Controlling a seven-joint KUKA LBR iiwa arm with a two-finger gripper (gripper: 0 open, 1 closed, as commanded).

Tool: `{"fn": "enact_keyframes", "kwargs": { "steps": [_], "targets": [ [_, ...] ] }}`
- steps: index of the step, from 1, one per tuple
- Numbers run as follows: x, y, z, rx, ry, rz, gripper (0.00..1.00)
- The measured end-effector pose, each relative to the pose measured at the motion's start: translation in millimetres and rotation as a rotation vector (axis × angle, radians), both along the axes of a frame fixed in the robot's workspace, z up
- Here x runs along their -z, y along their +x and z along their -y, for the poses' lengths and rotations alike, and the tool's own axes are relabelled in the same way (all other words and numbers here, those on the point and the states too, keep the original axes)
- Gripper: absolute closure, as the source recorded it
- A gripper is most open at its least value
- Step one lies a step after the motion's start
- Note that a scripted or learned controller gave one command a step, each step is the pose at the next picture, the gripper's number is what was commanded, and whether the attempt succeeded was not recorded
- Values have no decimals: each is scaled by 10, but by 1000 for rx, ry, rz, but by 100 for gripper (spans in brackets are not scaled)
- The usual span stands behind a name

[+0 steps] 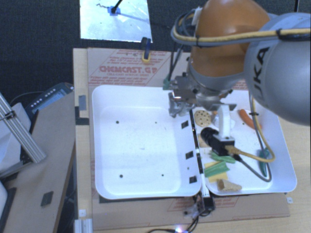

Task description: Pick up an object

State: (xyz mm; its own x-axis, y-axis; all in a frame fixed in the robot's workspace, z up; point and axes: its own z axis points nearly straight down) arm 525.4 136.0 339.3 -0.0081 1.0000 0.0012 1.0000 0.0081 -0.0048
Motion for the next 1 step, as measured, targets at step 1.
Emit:
{"fn": "enact_keyframes", "kwargs": {
  "steps": [1],
  "targets": [
    [795,-158,-911,-4,0,-2,100]
  ]
}}
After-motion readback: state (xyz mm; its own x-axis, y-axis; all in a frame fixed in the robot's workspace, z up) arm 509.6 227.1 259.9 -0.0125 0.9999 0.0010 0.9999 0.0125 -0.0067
